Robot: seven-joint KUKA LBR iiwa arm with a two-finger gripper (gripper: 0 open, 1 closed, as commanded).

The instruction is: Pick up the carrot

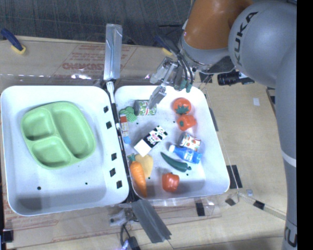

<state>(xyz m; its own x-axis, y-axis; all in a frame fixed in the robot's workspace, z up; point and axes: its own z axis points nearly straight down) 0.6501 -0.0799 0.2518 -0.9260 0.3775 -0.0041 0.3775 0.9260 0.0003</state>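
The carrot (pixel 137 177) is orange and lies at the front left corner of the right bin (pixel 211 155), its tip toward the bin's front wall. My gripper (pixel 157 95) hangs over the back of the same bin, near a green can (pixel 141 107), far from the carrot. Nothing is visible between its fingers.
The right bin also holds two tomatoes (pixel 181 105), a red pepper (pixel 170 182), a green pepper (pixel 175 163), a blue bottle (pixel 185 153), a black-and-white carton (pixel 156 136) and a yellow piece (pixel 146 163) beside the carrot. A green divided plate (pixel 57 133) sits in the left bin.
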